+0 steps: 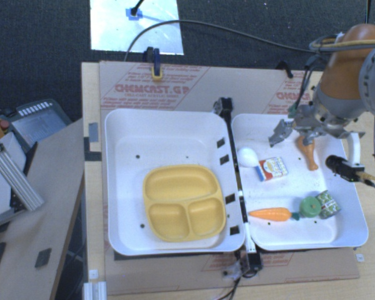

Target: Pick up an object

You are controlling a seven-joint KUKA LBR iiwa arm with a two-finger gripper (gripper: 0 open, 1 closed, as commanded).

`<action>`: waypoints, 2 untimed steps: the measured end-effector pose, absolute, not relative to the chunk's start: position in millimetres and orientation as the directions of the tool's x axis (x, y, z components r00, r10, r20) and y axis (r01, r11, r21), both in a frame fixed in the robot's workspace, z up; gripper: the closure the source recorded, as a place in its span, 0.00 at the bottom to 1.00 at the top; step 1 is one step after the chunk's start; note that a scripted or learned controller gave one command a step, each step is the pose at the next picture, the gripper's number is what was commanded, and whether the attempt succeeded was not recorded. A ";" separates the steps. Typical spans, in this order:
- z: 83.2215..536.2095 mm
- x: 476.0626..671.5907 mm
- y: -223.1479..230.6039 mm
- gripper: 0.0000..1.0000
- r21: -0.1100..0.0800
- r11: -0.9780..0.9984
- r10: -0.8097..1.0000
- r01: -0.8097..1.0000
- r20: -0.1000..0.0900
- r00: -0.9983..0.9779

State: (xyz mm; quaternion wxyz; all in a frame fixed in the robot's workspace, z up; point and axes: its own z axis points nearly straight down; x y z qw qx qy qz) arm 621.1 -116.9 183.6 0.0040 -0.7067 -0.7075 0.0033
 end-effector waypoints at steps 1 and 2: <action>190.0 624.0 -116.8 0.00 0.001 0.003 1.000 1.000 0.000 -0.003; 146.7 622.6 -110.6 0.00 -0.001 0.004 1.000 1.000 0.000 -0.004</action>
